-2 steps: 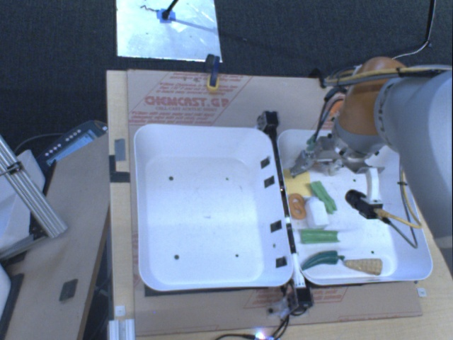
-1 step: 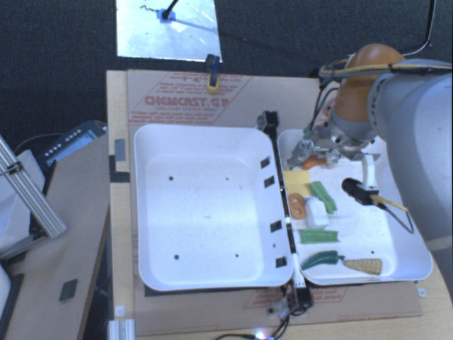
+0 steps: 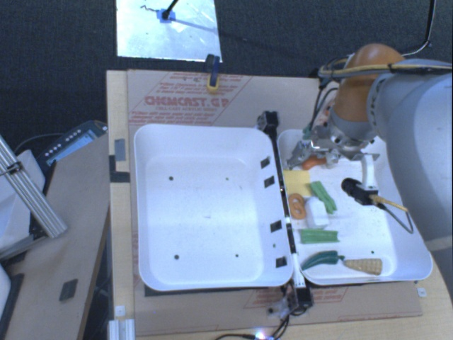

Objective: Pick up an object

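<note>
By the hand (image 3: 306, 151), small orange object (image 3: 312, 164)

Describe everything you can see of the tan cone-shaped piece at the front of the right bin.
The tan cone lies on its side on the floor of the right bin, close to the front wall. It looks like a toy waffle cone, matte and faintly textured. Its narrow tip points to the view's left, toward the dark green curved piece; whether they touch is unclear.
</note>
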### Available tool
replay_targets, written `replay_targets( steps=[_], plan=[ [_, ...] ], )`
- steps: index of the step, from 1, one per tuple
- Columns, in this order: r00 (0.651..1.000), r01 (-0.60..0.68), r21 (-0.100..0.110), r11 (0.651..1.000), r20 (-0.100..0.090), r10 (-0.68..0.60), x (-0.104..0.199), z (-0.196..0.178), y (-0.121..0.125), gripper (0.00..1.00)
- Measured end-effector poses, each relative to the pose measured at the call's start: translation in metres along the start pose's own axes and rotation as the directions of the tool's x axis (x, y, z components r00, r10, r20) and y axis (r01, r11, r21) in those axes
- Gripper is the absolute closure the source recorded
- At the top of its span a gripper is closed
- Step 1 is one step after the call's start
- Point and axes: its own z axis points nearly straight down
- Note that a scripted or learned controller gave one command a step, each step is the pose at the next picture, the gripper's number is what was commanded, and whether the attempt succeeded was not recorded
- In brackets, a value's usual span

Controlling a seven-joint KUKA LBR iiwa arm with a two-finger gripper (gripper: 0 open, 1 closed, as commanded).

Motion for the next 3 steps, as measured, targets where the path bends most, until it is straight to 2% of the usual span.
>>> replay_targets(
  steps=[1, 2, 3],
  plan=[
    [1.0, 0.003, -0.019, 1.0, -0.001, -0.003, 0.004, 0.0, -0.025, 0.0],
    [1.0, 0.004, -0.01, 1.0, -0.004, -0.004, -0.003, 0.0, -0.004, 0.0],
    [1.0, 0.006, -0.012, 1.0, -0.001, -0.006, -0.004, -0.012, -0.004, 1.0]
  ],
)
